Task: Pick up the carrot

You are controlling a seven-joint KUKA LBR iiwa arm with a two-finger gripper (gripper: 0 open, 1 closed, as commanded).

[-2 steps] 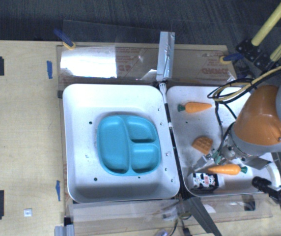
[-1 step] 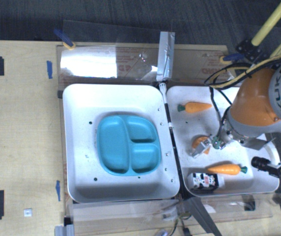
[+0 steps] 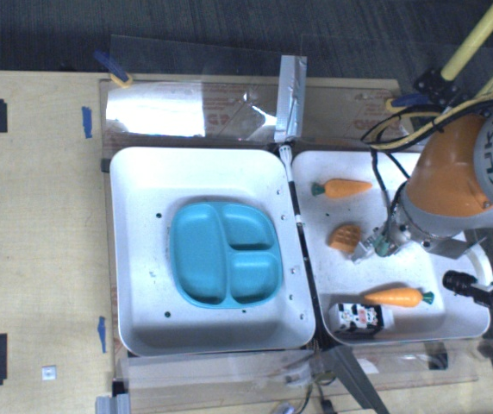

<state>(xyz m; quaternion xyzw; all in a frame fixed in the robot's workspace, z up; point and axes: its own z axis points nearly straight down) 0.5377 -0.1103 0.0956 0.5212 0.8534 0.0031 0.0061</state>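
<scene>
The wooden bench (image 3: 31,257) spreads pale across the left of the view, with black marks and blue tape tabs on it, and it bears two shallow white bins set side by side. The left bin (image 3: 143,197) is the broader one, and a teal divided plate (image 3: 226,253) with three compartments lies in its middle. The right bin (image 3: 333,291) touches it along a shared edge and holds the smaller things. The grey arm (image 3: 458,179), with its orange band above the wrist, reaches in from the right and hangs over the right bin's far right part, cables looping behind it. Its gripper (image 3: 376,247) points down toward the bin floor near the middle, just beside a small brown bread-like piece (image 3: 346,237) on its left; whether its tips are spread or closed cannot be told from this angle, and nothing is seen between them. Two carrots lie in the right bin: one carrot (image 3: 343,189) near the back wall, green top to the left, and a second carrot (image 3: 395,297) toward the front, green top to the right. A small black-and-white carton (image 3: 358,316) lies at the front edge, just in front of the second carrot.
</scene>
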